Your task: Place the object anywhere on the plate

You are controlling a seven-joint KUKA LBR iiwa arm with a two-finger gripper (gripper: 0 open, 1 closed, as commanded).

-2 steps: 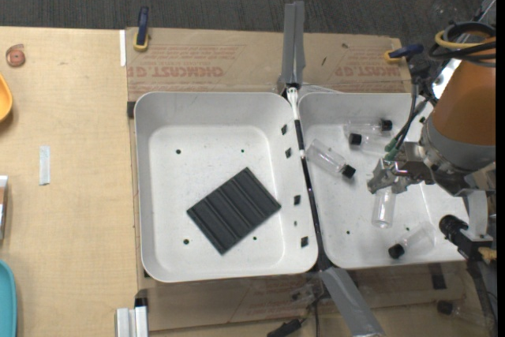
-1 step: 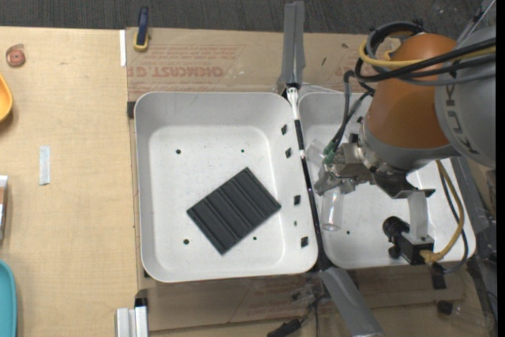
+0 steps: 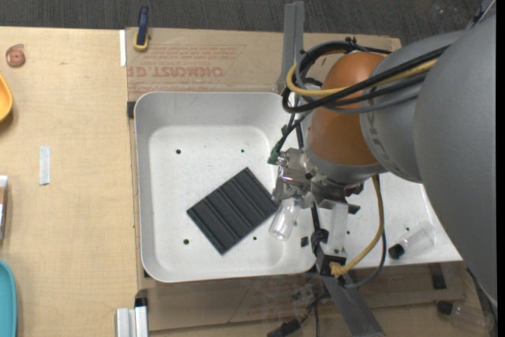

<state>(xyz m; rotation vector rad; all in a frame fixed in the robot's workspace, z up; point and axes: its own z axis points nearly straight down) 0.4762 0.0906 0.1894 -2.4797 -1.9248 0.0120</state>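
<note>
The plate is a dark, ribbed rectangular slab lying at a slant on the floor of the left white bin. A small clear plastic object sits right at the plate's right corner, directly under my gripper. The gripper's metal wrist parts hang over the left bin's right wall and cover the top of the clear object. Whether the object is held or resting on the bin is not visible. The grey arm with its orange band rises above it from the right.
In the right bin lies a clear vial with a black cap near the front right corner. Yellow and black cables loop off the wrist. A cardboard sheet lies behind the bins.
</note>
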